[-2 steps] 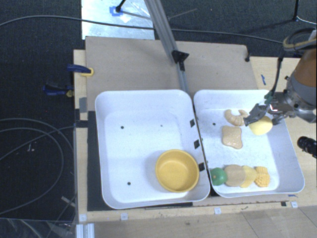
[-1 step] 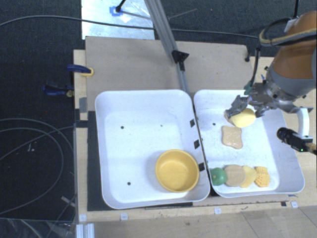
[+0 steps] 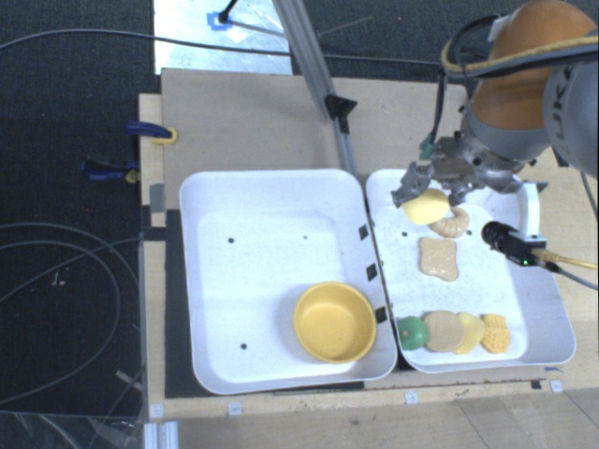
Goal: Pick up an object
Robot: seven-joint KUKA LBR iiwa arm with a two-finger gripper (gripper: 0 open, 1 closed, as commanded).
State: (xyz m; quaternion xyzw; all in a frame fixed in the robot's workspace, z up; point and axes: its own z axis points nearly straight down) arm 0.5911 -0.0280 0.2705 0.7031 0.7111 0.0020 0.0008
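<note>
My gripper [image 3: 433, 195] hangs over the far left part of the right bin [image 3: 552, 330]. A pale yellow, lemon-like piece [image 3: 425, 207] sits between its two dark fingers, and the gripper is shut on it. Just right of and below that piece lies a tan croissant-shaped piece [image 3: 453, 224]. A tan bread-like slice [image 3: 438, 258] lies in the middle of the bin. Along the near wall are a green ball [image 3: 412, 330], a tan round piece [image 3: 442, 331], a pale yellow piece [image 3: 469, 333] and a ridged yellow piece [image 3: 495, 333].
The left bin [image 3: 243, 204] holds a yellow bowl [image 3: 334, 321] near its front right corner. A grey pole [image 3: 314, 59] slants down to the bench behind the bins. A black device on a cable [image 3: 510, 241] hangs at the right bin's right side.
</note>
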